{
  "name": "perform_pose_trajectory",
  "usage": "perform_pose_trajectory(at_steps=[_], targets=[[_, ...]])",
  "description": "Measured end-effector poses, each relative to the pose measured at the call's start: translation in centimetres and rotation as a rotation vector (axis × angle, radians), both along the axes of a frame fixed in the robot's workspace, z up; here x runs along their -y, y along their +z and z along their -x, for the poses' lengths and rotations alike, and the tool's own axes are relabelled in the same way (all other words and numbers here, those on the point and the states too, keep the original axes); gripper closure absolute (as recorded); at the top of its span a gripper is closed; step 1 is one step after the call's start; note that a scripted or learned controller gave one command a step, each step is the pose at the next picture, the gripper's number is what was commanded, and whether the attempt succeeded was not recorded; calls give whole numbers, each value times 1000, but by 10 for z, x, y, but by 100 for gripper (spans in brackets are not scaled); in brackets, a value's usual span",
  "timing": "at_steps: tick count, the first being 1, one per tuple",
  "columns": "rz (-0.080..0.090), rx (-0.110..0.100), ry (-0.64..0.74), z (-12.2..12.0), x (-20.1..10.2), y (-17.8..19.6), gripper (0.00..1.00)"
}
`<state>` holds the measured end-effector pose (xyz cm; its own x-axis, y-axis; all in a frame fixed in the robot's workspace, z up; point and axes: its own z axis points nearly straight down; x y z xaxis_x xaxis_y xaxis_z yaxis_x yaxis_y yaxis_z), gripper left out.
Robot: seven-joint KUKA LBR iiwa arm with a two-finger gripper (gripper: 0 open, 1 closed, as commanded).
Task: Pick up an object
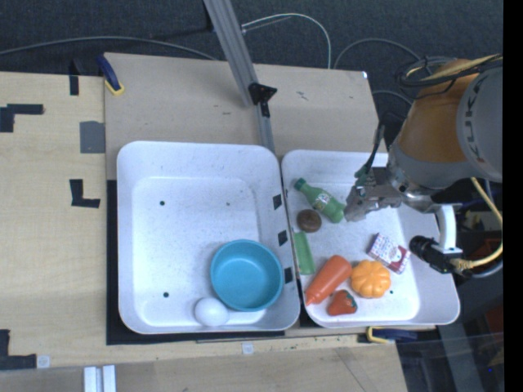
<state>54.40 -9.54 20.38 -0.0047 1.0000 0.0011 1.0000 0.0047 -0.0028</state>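
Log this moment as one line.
hand: over right white bin, beside green plastic bottle | held: nothing seen | left white bin: blue bowl, white ball

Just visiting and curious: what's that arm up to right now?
Gripper low in right bin, beside green bottle. Nothing seen between fingers. Brown ball, carrot close by.

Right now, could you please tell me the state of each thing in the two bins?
Blue bowl: upright, left bin.
White ball: resting against the bowl.
Green bottle: lying down, right bin.
Carrot: lying flat.
Orange pumpkin: sitting upright.
Gripper: beside the bottle, holding nothing visible.
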Motion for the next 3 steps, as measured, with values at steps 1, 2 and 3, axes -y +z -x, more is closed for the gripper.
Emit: perform_pose_trajectory(at_steps=[1,2,3], targets=[[-1,1,2,13,-48,15,100],[0,-1,2,22,-104,11,100],[0,-2,3,47,-160,12,100]])
